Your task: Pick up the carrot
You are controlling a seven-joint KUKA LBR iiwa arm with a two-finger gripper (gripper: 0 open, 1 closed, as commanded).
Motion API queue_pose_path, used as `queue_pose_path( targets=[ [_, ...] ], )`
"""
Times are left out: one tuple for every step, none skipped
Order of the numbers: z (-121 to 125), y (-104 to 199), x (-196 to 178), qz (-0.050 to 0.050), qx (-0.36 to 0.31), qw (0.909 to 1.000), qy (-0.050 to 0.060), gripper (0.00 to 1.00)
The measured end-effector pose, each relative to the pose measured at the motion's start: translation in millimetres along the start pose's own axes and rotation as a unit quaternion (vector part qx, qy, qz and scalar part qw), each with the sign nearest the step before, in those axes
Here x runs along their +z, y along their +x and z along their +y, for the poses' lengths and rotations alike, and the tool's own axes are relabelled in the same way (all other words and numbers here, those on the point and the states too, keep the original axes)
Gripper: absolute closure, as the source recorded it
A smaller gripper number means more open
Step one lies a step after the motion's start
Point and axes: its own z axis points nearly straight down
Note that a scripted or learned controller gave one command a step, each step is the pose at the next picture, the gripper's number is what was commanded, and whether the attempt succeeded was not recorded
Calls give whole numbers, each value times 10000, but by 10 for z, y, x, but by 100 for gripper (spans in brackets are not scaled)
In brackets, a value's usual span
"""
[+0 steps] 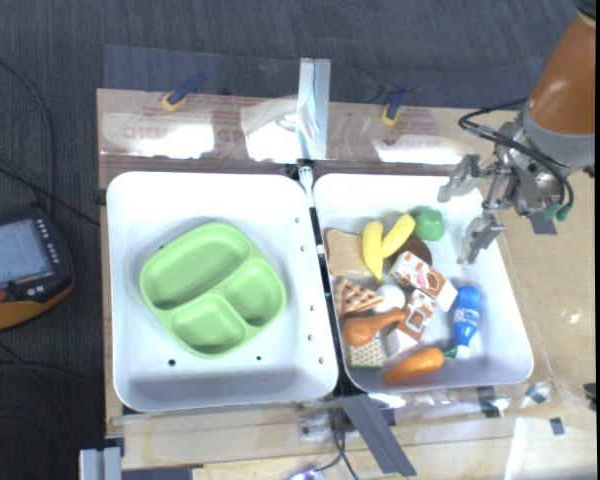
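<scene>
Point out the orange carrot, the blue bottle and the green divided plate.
Orange toy carrot (416,365), camera view, middle of its body.
Blue plastic bottle (465,317), camera view, its blue body.
Green divided plate (213,288), camera view, central ridge.

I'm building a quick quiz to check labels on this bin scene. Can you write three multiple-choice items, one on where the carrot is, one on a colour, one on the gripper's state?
1. Where does the carrot lie?
A. In the right bin, near its front edge
B. On the green tray
C. On the bench outside the bins

2. What colour is the divided tray in the left bin?
A. Blue
B. Green
C. Red

3. What is the gripper doing?
A. Clamped on the carrot
B. Clamped on the banana
C. Open, holding nothing, above the right bin's far right corner

Answers:
1 A: the carrot lies by the front wall of the right bin, beside the blue bottle.
2 B: the tray is light green.
3 C: the fingers stand apart with nothing between them, away from the carrot.
</scene>
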Motion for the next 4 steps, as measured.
queue_pose_path(
  targets=[
    [666,475,1022,38,-785,9969,-30,0],
    [510,923,1304,26,-505,9987,-19,0],
    [580,947,1783,-45,209,9998,-3,0],
    [577,904,1664,-136,206,9997,26,100]
  ],
)
